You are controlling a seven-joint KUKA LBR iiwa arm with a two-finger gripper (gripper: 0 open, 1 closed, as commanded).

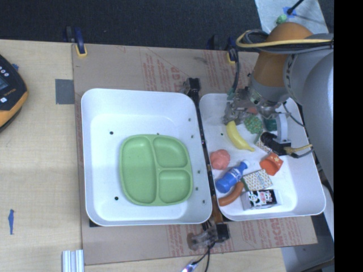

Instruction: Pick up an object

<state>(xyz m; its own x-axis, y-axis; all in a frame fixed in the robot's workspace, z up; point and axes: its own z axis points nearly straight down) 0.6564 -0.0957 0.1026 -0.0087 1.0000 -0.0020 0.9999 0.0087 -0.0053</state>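
The right bin [300, 200] holds several small objects: a yellow banana [238, 136], a pink lump [220, 158], a blue bottle [231, 177], an orange-red sausage [229, 198], an orange cup [271, 164], a patterned card [257, 180] and a black-and-white packet [261, 198]. My gripper [241, 110] is low in the far part of this bin, just above the banana's upper end and beside a green object [253, 123]. The wrist hides its fingertips.
The left bin [102, 152] holds a green divided plate [155, 169]. The arm's grey and orange body [283, 55] covers the right bin's far right corner. A yellow-black device [8, 95] lies on the bench at far left.
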